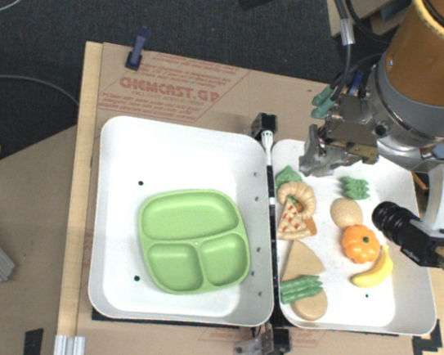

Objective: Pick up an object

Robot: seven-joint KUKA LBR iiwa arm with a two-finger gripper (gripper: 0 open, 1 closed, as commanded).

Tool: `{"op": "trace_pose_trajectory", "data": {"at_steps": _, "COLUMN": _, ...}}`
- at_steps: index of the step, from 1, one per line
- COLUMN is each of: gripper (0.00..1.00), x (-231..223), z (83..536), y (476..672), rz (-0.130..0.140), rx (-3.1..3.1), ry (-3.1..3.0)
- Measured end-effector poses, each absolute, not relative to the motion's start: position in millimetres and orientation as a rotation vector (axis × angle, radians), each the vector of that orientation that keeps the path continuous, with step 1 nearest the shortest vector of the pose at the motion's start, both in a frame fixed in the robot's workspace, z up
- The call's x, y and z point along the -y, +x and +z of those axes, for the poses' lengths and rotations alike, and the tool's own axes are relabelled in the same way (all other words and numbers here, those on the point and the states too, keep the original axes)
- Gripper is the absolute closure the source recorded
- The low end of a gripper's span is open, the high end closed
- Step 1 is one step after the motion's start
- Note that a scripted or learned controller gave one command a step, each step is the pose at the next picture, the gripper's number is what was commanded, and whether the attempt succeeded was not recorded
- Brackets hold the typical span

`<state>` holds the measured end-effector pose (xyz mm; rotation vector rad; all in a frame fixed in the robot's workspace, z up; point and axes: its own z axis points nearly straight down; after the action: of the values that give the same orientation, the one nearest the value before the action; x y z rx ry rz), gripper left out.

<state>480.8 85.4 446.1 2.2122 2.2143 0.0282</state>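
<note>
Starting at the left, note the tabletop, a cardboard sheet carrying two shallow white bins. The left bin holds one green divided plate, lying flat and well apart from the gripper. No graspable toy lies there.

Next, check the right bin. All candidate objects sit here, packed close: a croissant just beside the centre wall, a pizza slice touching it from below, a tan wedge, green beans resting over a round cookie, a beige potato-like piece, an orange touching a banana, and a green leafy piece.

The gripper hangs over the far left corner of the right bin, just above the croissant and a small green piece. Whether it is released or clenched cannot be told from this angle; nothing is seen held.

Be aware of these likely faults:
- Descent near the bin wall may strike the rim or the divider.
- Crowded items may cause a double grasp or push a neighbour aside.
- The curved croissant may slip from a shallow grip.
</note>
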Motion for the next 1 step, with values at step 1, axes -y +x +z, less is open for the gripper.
{"op": "trace_pose_trajectory", "data": {"at_steps": 1, "gripper": 1.00, "x": -55.5, "z": 358.6, "y": 478.6, "rz": -0.012, "rx": -2.219, "ry": 2.230}}
